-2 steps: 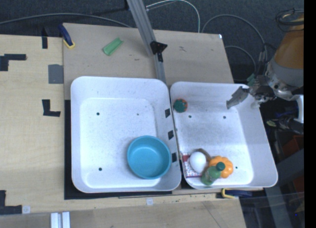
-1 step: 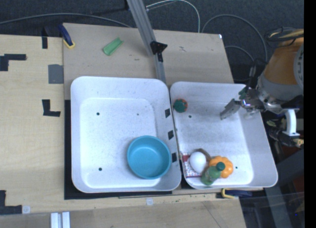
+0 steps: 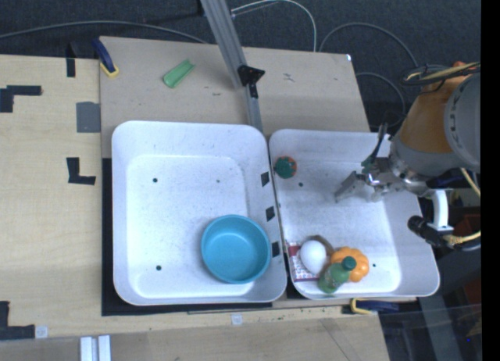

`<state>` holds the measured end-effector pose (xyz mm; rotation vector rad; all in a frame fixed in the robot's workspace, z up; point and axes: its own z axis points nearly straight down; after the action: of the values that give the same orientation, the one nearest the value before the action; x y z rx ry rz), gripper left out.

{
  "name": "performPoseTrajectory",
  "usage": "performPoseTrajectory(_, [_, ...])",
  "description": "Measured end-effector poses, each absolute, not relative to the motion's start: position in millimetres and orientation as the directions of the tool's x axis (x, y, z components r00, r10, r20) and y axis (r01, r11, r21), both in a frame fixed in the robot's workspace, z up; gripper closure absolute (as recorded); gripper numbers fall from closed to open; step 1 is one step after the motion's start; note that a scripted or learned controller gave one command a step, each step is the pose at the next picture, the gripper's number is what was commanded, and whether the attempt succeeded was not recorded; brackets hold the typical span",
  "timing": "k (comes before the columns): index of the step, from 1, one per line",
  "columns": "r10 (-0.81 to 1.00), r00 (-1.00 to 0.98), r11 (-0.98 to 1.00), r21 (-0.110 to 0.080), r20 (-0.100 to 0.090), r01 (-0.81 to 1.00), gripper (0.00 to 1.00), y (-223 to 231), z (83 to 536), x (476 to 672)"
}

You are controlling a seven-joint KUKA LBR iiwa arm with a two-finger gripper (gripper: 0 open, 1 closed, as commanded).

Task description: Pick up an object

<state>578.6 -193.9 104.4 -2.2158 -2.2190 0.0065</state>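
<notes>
At the right bin's point(image 3: 406, 277) near-left corner, a white egg point(image 3: 313, 255), an orange piece point(image 3: 351, 264) and a partly overlapping green thing point(image 3: 333, 276) crowd together. A small green-and-orange ball point(image 3: 285, 167) sits by the far-left corner. The gripper point(image 3: 349, 187) hangs mid-bin; I cannot tell its jaws' state.

Even, fairly bright light is falling from overhead, washing the two white bins point(image 3: 195, 137) almost flat and hiding much of their surface grain. The blue bowl point(image 3: 235, 248) is casting only a soft, thin shadow at its lower rim. The pale counter point(image 3: 47, 141) is reading clearly, while the dark floor at the top is staying murky. The whole frame is looking slightly soft and grainy, and the claw point(image 3: 351, 186) is appearing a little smeared.
</notes>
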Motion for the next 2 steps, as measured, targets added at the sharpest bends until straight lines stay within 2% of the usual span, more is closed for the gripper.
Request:
performPoseTrajectory(1, [1.000, -0.003, 0.003, -0.003, 0.000, 1.000, 1.00, -194, 117, 580.1])
performPoseTrajectory(2, [1.000, -0.002, 0.002, 0.005, -0.002, 1.000, 1.00, -192, 175, 590.5])
